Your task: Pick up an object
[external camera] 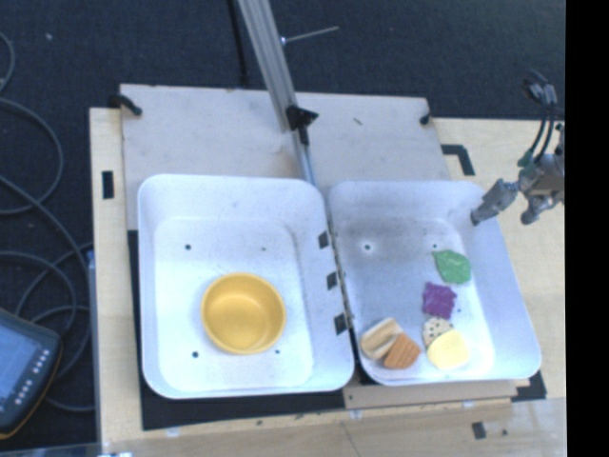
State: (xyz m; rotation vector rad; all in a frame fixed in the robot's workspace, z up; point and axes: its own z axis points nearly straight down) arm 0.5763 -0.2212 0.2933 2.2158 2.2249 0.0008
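Objects you could pick lay clustered at the right bin's [504, 284] near end: yellow piece [448, 350], purple piece [439, 300], green piece [453, 267] farther. Your gripper [509, 203] hung beyond them, far-right, fingers parted, empty.

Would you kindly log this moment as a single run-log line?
gripper: over right bin's far right rim, nothing held | yellow bowl: left bin | small items: right bin, near corner

Matt white plastic bins [171, 255] (scuffed grey); glossy yellow bowl [243, 312]; pale wooden bench [109, 284].
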